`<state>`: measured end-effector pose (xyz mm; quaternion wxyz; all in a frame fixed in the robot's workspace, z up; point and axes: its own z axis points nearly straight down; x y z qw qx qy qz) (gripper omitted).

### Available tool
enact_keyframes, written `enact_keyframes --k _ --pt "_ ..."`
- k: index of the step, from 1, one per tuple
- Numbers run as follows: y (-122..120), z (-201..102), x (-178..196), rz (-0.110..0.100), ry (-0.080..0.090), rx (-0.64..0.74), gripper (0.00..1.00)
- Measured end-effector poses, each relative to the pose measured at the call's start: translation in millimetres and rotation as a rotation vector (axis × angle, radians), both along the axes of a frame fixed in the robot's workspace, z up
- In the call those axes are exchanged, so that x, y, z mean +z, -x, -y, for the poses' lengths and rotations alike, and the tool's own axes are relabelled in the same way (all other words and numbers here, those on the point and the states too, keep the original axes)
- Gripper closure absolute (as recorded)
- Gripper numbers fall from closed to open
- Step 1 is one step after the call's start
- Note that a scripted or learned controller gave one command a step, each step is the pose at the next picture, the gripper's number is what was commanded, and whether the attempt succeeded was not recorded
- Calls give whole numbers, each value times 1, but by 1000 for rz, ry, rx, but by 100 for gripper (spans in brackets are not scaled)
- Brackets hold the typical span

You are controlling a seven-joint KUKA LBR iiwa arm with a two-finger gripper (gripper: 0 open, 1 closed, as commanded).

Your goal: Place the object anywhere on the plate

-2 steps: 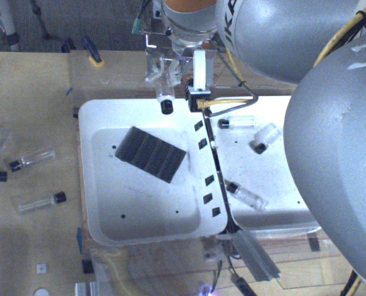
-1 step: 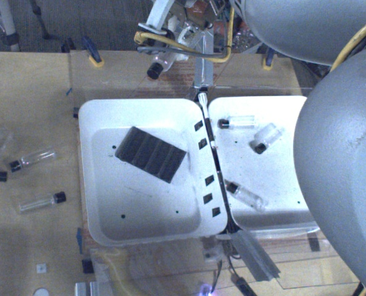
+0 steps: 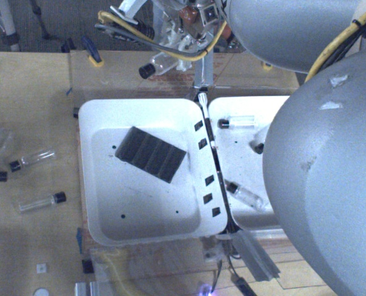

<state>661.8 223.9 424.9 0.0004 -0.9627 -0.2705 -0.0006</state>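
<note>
Camera view has the gripper up past the far rim of the bins, over the bench, with a clear black-capped vial right under it; I'd guess that vial is the object, but honestly can't tell if the gripper is spread or clamped, or whether the vial is actually in it or just lying on the bench; it sits tilted, cap toward the left. The dark ribbed plate lies skewed on the floor of the left bin, nothing on it, bare white floor all round, so plenty of room to drop in from above; the far rim lies between vial and plate. Two more vials sit in the right bin, partly under the big grey arm; a few loose vials lie on the bench, well off to the left.
</note>
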Motion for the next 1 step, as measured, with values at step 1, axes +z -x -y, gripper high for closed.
enact_keyframes --k 1 --pt "9 0 -32 1 0 -349 100"
